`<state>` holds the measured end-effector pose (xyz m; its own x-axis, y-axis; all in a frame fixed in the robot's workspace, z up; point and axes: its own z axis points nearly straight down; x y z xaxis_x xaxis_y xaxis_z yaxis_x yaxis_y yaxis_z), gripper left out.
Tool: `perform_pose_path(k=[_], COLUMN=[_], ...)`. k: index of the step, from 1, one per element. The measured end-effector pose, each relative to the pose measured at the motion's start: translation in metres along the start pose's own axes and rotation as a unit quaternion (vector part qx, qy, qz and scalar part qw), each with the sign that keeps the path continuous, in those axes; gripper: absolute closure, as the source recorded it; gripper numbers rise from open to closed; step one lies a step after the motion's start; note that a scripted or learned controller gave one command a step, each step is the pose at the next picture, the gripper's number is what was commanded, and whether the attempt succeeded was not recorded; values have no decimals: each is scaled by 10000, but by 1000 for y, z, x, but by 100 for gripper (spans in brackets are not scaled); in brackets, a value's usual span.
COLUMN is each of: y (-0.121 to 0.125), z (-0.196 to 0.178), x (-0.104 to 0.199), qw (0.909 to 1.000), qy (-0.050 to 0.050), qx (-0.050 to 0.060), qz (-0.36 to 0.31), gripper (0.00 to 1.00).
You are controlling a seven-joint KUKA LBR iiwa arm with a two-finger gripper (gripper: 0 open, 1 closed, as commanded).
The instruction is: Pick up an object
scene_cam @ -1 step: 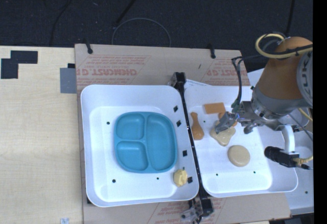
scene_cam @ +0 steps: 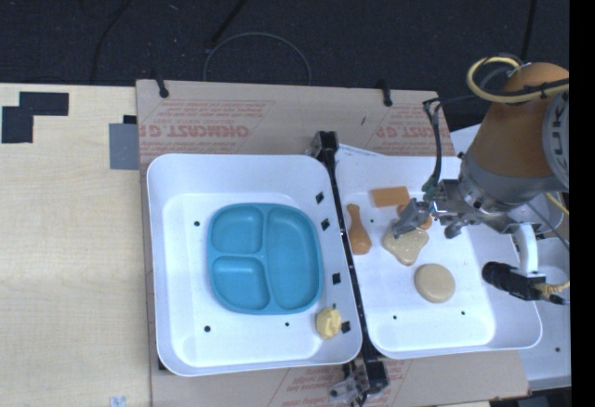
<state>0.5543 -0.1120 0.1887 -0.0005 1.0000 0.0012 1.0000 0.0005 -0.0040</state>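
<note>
In the right white bin (scene_cam: 465, 326), a pale irregular lump (scene_cam: 406, 248) is being partly hidden by the metal two-finger gripper (scene_cam: 409, 221), its grip unclear; four food pieces are being counted there

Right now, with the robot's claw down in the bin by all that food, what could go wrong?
The gripper sits right above a pale lumpy piece, with an orange block and a brown stick-shaped piece close by. It might nudge a neighbour or pinch only an edge, so the piece slips. The round biscuit also lies near and could get bumped.

Robotics lab, robot arm (scene_cam: 521, 131), white bins (scene_cam: 177, 210) on bench, loose cables (scene_cam: 251, 47)
</note>
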Motion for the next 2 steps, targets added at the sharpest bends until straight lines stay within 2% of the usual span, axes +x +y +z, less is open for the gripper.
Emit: perform_pose_path(k=[1,2], y=[8,7], z=[59,103], x=[-1,-1], qw=[10000,10000], qy=[2,-6], qx=[24,3], qz=[2,6], gripper=[0,0])
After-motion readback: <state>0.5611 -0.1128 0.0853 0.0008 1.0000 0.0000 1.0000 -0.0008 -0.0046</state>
